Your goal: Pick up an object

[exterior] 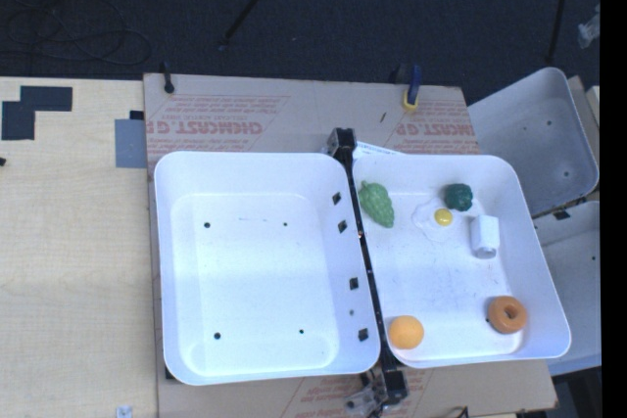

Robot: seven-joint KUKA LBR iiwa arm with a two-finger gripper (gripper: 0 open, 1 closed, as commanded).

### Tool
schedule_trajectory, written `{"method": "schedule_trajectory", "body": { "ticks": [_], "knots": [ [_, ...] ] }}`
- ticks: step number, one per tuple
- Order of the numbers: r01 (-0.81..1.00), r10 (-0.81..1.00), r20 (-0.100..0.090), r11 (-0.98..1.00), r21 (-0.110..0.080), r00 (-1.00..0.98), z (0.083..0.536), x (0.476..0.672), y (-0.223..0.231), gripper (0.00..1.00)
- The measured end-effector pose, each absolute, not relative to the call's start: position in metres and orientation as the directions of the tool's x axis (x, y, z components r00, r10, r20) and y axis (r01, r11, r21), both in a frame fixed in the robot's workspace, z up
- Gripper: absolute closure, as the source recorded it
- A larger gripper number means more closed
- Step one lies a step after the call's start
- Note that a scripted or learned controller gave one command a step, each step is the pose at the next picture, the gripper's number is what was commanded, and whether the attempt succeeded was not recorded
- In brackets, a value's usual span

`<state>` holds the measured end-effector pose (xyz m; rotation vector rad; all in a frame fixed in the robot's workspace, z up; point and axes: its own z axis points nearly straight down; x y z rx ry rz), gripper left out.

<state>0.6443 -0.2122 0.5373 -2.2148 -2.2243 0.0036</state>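
Note:
The right bin point(534, 240) holds several small objects. A light green leafy piece point(376, 204) lies near its left wall. A dark green lump point(458, 197) sits at the back, with a fried-egg shape point(440, 217) just left of it and a white cylinder point(484, 235) beside it. An orange ball point(406, 332) rests at the front left, and a brown doughnut point(507, 314) at the front right.
The left bin point(171, 210) stands beside the right one, joined by a black divider strip point(358, 250). Both rest on a cardboard sheet point(245, 117) on the wooden bench. A blue-and-yellow clamp point(412, 89) holds the cardboard's back edge.

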Motion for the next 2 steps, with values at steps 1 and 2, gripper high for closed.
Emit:
{"method": "schedule_trajectory", "body": {
  "ticks": [1, 2],
  "knots": [
    [1.000, 1.000, 0.000, 0.004, -0.004, -0.004, 0.5373, 0.6443, -0.2122, 0.00],
    [1.000, 1.000, 0.000, 0.004, -0.003, -0.004, 0.5373, 0.6443, -0.2122, 0.00]
  ]
}}
